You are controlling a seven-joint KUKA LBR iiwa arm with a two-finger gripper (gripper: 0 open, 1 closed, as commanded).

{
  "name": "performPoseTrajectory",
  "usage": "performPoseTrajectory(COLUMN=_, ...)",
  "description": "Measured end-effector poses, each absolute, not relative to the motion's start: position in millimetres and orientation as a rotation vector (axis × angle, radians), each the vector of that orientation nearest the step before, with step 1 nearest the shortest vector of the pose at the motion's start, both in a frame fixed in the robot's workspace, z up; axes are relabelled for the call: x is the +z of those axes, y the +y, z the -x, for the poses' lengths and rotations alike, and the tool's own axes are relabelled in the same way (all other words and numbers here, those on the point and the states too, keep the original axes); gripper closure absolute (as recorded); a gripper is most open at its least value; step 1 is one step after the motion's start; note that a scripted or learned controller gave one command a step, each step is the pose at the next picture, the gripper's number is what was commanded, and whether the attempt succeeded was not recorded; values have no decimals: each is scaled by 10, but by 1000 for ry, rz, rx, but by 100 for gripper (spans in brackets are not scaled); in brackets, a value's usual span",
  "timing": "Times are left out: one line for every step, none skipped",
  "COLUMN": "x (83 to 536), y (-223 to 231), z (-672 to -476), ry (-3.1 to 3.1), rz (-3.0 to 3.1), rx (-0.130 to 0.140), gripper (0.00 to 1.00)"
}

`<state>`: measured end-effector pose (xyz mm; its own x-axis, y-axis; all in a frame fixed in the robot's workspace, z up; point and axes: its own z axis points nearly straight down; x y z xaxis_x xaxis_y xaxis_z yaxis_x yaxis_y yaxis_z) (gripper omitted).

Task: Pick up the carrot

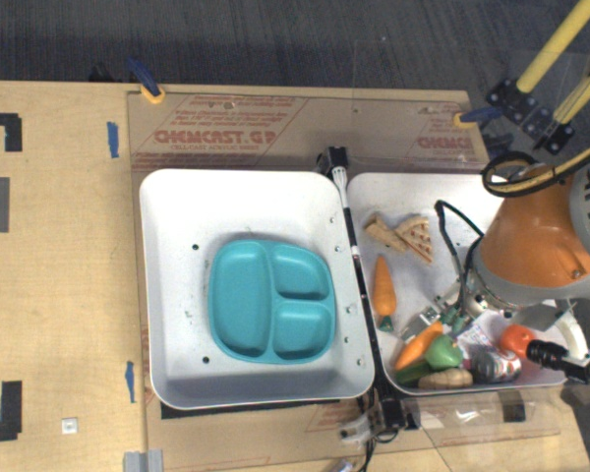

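Observation:
An orange tapered carrot (383,289) lies lengthwise along the left wall of the right bin (405,187), apart from the other toys. My gripper (442,319) hangs below the orange wrist band (533,241), low over the toy pile in the bin's front half. It is to the right of the carrot and a little nearer the front. It sits right above a second orange piece with a green end (416,348), which may touch it. The wrist hides much of the gripper.
The left bin (167,264) holds a teal divided plate (272,301). In the right bin lie a pizza slice (416,236) and a tan piece (382,232) at the back. A green toy (443,355), a tan one (444,380) and a red-orange one (517,339) sit at the front.

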<state>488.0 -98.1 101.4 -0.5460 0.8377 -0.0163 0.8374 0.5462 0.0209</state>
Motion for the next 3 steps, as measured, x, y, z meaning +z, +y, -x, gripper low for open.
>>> performPoseTrajectory(x=897, y=-1132, z=-4845, ry=2410, rz=-1997, rx=17, gripper=0)
performPoseTrajectory(x=1011, y=-1149, z=-4871, ry=2400, rz=-1995, rx=20, gripper=100)
performPoseTrajectory(x=1006, y=-1149, z=-4867, ry=2401, rz=-1995, rx=19, gripper=0)
